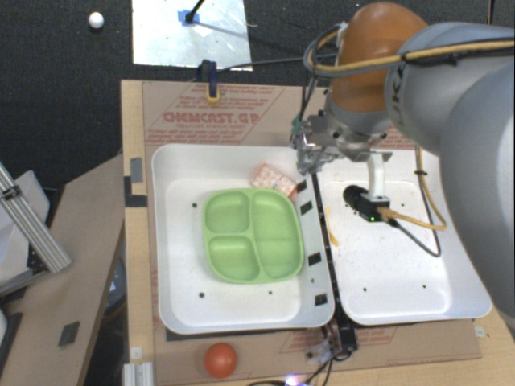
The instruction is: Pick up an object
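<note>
A green divided plate (251, 236) lies in the middle of the left bin (175, 296). A small pink and white packet (273, 179) rests just beyond the plate's far right corner. My gripper (306, 166) hangs over the far end of the divider between the two bins, just right of the packet and close to it. Nothing can be seen held in it. A thin orange sliver (331, 236) lies in the right bin (402, 284) near the divider.
An orange ball (220, 360) sits on the cardboard in front of the left bin. A white ball (96, 20) lies on the dark surface at the far left. The grey arm covers the upper right of the view.
</note>
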`<state>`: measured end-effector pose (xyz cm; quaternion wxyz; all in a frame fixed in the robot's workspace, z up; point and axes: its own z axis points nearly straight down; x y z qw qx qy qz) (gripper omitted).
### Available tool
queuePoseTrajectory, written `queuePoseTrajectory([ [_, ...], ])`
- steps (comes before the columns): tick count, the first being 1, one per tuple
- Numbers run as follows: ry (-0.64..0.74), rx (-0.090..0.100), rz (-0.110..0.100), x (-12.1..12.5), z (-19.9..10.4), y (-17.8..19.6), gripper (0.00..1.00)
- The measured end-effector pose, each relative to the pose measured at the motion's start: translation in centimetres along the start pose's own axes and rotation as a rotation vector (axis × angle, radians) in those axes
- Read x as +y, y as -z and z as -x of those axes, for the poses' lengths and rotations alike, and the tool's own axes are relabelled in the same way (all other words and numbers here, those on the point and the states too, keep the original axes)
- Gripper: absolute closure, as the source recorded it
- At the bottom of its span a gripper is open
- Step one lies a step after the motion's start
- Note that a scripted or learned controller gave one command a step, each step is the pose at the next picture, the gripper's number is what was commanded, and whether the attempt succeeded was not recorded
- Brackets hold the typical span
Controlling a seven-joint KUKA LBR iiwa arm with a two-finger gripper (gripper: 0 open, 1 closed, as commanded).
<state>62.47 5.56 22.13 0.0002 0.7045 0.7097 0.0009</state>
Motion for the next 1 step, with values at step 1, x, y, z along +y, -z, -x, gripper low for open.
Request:
queuePoseTrajectory([
  [1, 0.001, 0.000, 0.000, -0.36, -5.52, -0.74, 1.00],
])
